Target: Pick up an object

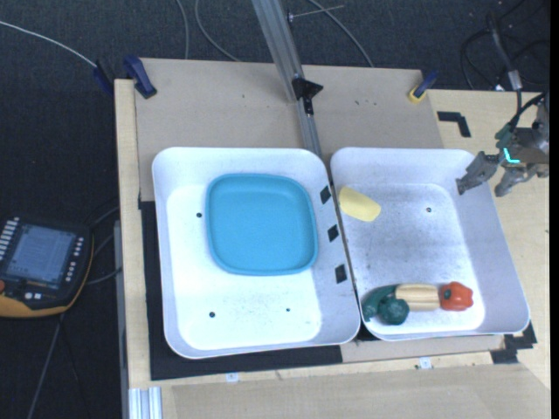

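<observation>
My gripper point(491, 180) hangs at the right bin's point(489, 234) far right corner, its two dark fingers spread open with nothing between them. A yellow block point(359, 204) lies at that bin's back left. Along the bin's front edge lie a green piece point(386, 307), a tan roll point(417, 297) and a red tomato-like piece point(455, 296) in a row. All of them sit well away from the gripper.
The left bin point(183, 260) holds a blue square plate point(261, 223). A metal pole point(278, 33) slants in from the top toward the gap between the bins. A handheld pendant point(39, 264) rests on the floor at far left.
</observation>
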